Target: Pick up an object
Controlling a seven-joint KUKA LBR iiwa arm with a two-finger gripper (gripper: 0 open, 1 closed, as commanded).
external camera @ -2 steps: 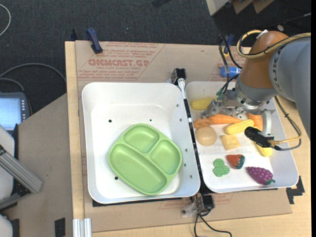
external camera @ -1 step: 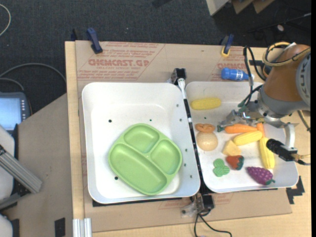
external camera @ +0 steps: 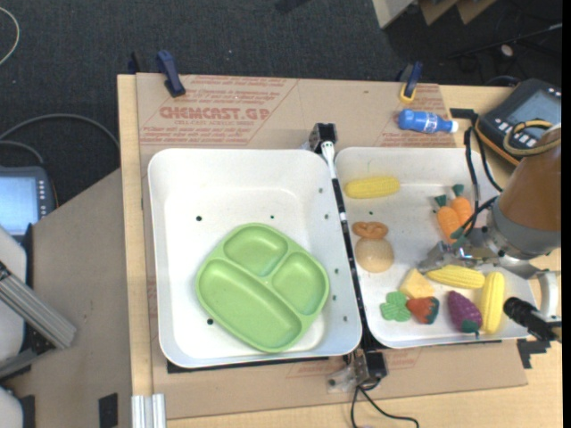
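corn cob (external camera: 456,277) | long axis left-right | fingers (external camera: 443,259) just beside

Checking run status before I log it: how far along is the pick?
Done: the arm has reached over the right bin, and its pincer sits low among the toy food, by the corn cob and carrot. In hand: nothing that I can see between its fingers. Left: grasp and lift an item. The green divided plate lies in the left bin.
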